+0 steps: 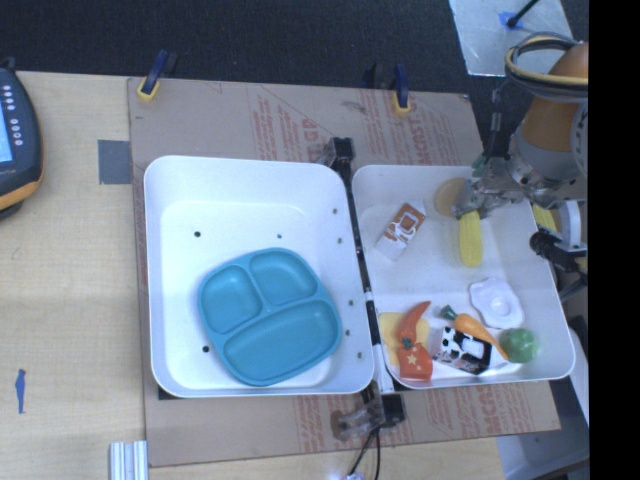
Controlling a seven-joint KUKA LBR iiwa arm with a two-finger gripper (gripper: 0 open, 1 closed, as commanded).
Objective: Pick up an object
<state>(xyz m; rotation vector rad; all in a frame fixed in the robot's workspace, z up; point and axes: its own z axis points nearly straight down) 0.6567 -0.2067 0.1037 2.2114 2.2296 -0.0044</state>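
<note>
The corn cob [469, 240] lay just at six o'clock of the gripper [478, 196], whose grasp could not be told. One corn cob, one fried egg [495, 301] and one blue plate [268, 315] showed.

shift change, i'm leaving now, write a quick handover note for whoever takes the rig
Gripper: low over the right bin, at the top end of the yellow corn; grip unclear.
Right bin also holds a small carton, fried egg toy, cow toy, red pepper.
Left bin: blue divided plate.
Done: nothing lifted.
Left: grasp and lift one object.
</note>
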